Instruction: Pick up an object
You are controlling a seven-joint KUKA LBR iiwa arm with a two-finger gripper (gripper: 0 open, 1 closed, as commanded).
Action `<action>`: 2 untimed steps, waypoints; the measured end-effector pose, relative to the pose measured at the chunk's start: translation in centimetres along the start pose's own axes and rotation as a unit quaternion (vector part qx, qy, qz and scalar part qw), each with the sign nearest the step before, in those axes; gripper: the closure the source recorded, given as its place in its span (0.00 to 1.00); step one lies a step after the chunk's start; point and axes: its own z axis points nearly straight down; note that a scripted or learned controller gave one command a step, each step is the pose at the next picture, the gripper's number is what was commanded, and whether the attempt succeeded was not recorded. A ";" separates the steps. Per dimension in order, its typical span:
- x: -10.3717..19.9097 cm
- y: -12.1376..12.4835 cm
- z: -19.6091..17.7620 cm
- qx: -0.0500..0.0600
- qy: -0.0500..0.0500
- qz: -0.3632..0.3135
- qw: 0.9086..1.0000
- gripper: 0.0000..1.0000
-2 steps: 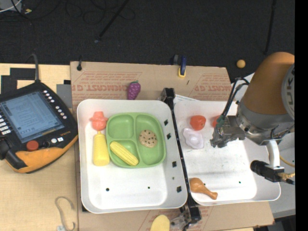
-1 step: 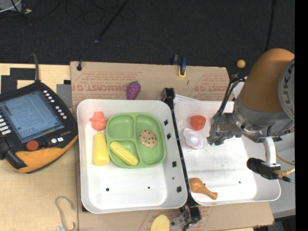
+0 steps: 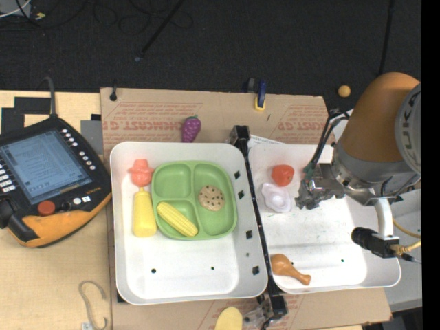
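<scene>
A light wooden bench [image 3: 48, 280] carries a large sheet of brown printed cardboard [image 3: 158, 115], and on that sheet sit two shallow white plastic bins side by side: the left bin [image 3: 179, 270] and the right bin [image 3: 344, 256], their inner edges touching. A purple toy grape bunch [image 3: 191, 128] lies on the cardboard just behind the left bin. On the bare wood at the left rests a grey and orange control pendant with a screen [image 3: 48, 177]. A thin metal hook [image 3: 93, 301] lies near the front left corner, and a yellow rounded toy [image 3: 229, 318] sits at the front edge below the bins
</scene>
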 end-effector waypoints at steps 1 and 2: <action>-0.7 -0.3 -1.5 -0.001 0.000 0.000 1.000 1.00; -1.0 0.4 -1.7 -0.002 0.000 -0.001 1.000 1.00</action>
